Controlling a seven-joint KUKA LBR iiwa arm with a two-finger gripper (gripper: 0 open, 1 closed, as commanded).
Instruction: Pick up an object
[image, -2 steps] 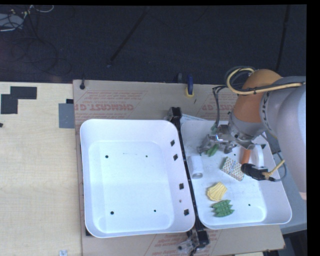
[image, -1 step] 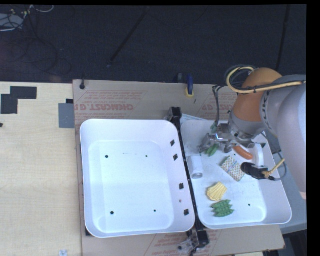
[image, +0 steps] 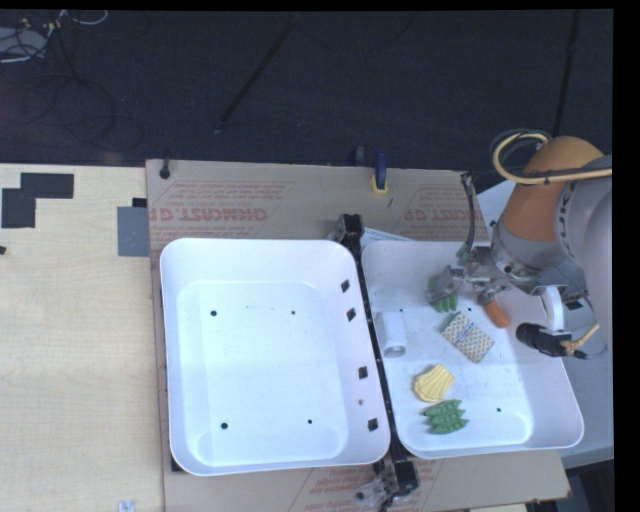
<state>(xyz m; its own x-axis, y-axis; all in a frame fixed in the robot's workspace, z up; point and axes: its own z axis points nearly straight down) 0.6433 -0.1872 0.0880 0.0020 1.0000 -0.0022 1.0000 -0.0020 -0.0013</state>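
1. Fingers (image: 458, 283) of the arm sit low in the upper part of the right bin (image: 540, 425); whether they are spread or closed cannot be told, as the metal parts blur together there.
2. Just left of and under them lies a dark green object (image: 442, 295), touching or nearly touching the fingers; no grip on it can be made out.
3. Close on the right lies a small orange object (image: 497, 313), partly under the wrist hardware.
4. Just below that, a checkered grey-and-white piece (image: 468, 337) lies tilted on the bin floor.
5. Further left, near the bin's left wall, a pale cylinder (image: 392, 332) lies on its side.
6. Toward the near part of the bin, a yellow ridged item (image: 434, 383) sits just above a green knobbly one (image: 445, 416), the two almost touching.
7. At the right wall a black part with an orange tip (image: 553, 341) hangs off the arm.
8. Above the wrist the orange band (image: 545, 195) leads into the grey arm (image: 600, 250) at the right edge.
9. Beside it, the left bin (image: 180, 300) shares the dividing wall, both resting on a cardboard sheet (image: 250, 205) on the table (image: 70, 350).
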